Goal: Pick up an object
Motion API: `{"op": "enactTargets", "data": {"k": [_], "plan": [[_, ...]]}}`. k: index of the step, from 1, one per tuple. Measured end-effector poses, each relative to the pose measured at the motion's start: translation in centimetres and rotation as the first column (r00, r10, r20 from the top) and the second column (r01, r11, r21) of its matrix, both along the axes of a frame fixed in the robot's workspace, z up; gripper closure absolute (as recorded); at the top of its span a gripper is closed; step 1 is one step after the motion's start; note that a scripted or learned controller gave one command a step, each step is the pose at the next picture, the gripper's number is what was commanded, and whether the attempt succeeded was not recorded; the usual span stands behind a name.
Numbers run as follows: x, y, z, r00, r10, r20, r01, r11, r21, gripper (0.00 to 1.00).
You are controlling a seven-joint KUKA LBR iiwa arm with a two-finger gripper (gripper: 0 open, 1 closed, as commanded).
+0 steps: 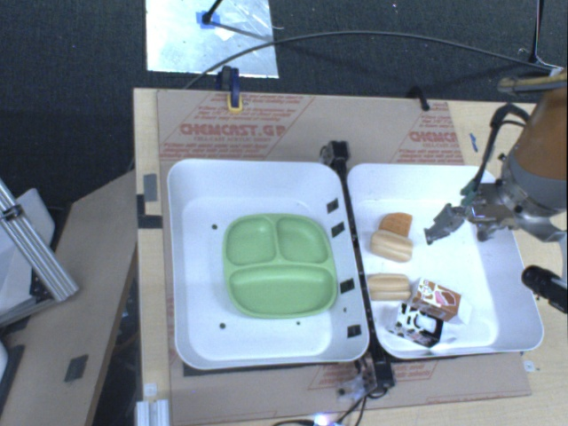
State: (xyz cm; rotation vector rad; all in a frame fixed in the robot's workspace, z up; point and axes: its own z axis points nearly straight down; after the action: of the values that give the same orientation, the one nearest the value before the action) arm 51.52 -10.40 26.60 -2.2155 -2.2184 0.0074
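Observation:
My gripper (440, 228) hangs over the middle of the right bin (506, 278), pointing left, with nothing seen in it. Just to its left lie an orange-topped bun (396, 223) and a pale tan roll (391, 247), a short gap away from the gripper. A second tan roll (388, 286) lies lower, near the bin's left wall. Beside it is a small brown and red carton (438, 301), and a black and white packet (416, 324) rests at the front edge.
The left bin (200, 238) holds a green divided plate (280, 265). A black divider with clips (348, 247) runs between the bins. The arm's orange band (543, 140) and grey wrist stand over the right bin's right side. A black knob (543, 284) is at the far right.

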Motion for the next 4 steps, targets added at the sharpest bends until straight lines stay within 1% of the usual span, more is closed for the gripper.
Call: {"op": "enactTargets", "data": {"k": [1,2,3,4], "plan": [[0.2,0.0,0.5,1.0,0.002,0.01,-0.002,1.0,-0.001,0.0],[0.4,-0.4,-3.7,1.0,-0.001,0.008,0.001,1.0,-0.001,0.0],[0.1,-0.9,-9.8,1.0,-0.001,0.005,0.001,1.0,0.0,0.0],[0.0,-1.4,-14.1,1.0,-0.001,0.005,0.001,1.0,0.0,0.0]]}}
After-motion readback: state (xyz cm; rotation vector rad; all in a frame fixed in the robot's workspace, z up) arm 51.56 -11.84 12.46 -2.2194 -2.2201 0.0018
